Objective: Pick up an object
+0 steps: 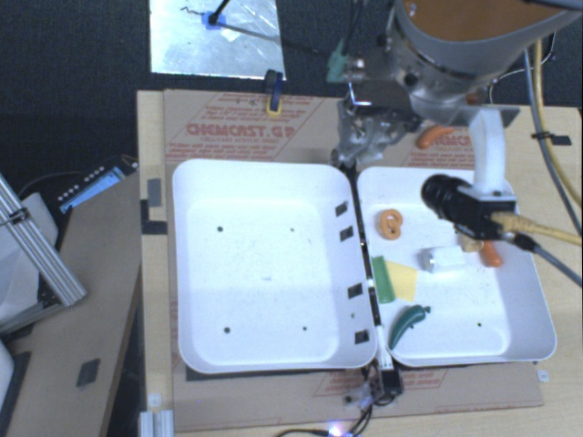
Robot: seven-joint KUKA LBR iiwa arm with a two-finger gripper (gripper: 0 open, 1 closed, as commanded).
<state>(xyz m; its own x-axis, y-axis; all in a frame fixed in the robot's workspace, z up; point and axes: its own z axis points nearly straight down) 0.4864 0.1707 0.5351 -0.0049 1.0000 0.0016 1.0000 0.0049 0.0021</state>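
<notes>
One grey arm [465,25] reaching in from upper right, gripper [357,148] low over the bins' far shared edge — finger state impossible to tell, pretzel [391,224] nearby in right bin [524,326].

cardboard sheet [239,127], foil square [215,24], clamp [273,92]

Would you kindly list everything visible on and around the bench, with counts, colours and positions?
white bins: 2, side by side; left bin, right bin
pretzel-shaped toy: 1, orange-brown, right bin, upper left
yellow-and-green flat piece: 1, right bin, by the divider
green pepper-like toy: 1, right bin, lower left
small white block: 1, right bin, centre
orange item: 1, on the cardboard behind the right bin
cardboard sheet: 1, brown with red print, under the bins
shiny foil sheet: 1, silver, top left
arm: 1, grey and orange, top right
gripper: 1, above the bins' far edge
</notes>
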